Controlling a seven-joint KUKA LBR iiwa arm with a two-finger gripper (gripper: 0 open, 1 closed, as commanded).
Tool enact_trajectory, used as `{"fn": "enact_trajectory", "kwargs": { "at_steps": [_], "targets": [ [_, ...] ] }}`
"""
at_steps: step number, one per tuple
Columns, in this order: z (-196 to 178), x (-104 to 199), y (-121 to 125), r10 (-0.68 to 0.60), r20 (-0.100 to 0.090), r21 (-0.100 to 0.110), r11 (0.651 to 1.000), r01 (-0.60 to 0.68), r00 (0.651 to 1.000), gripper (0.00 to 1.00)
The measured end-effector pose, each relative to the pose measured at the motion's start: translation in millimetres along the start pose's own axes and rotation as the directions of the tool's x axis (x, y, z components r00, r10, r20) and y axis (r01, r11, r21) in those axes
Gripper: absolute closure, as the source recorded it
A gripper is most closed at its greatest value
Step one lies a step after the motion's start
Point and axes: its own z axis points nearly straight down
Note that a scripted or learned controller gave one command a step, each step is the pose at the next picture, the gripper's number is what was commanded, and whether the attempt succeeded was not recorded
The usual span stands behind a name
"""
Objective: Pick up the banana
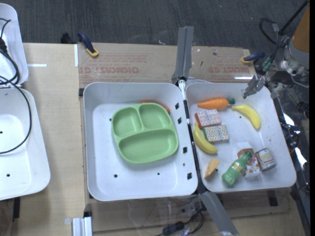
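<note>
The job has not really started yet; both bananas lie in the right bin, and nothing has been lifted; one banana lies near the bin's far right corner, just beside the carrot, and the other banana lies along the bin's left wall, touching the two little boxes; closer to the near edge sit a green bottle, a small can and a yellow wedge; the left bin has a green plate with three parts in it; the end effector hangs over the far right corner of the right bin, near the first banana but apart from it; I cannot tell how wide it is, because it looks small and dark and tangled with wires; I see nothing held in it; what is left, I think, is nearly everything: come down over a banana, close on it, and lift it up; the banana by the far corner looks like the easier one, since it lies close by with bare floor around it.
</note>
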Motion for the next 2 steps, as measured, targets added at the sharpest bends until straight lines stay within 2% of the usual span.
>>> {"fn": "enact_trajectory", "kwargs": {
  "at_steps": [1, 2],
  "targets": [
    [130, -47, -4, -0.110, -0.001, 0.000, 0.994, 0.110, 0.994, 0.00],
    [181, -62, -20, -0.176, -0.011, -0.001, 0.984, 0.176, 0.984, 0.00]
  ]
}}
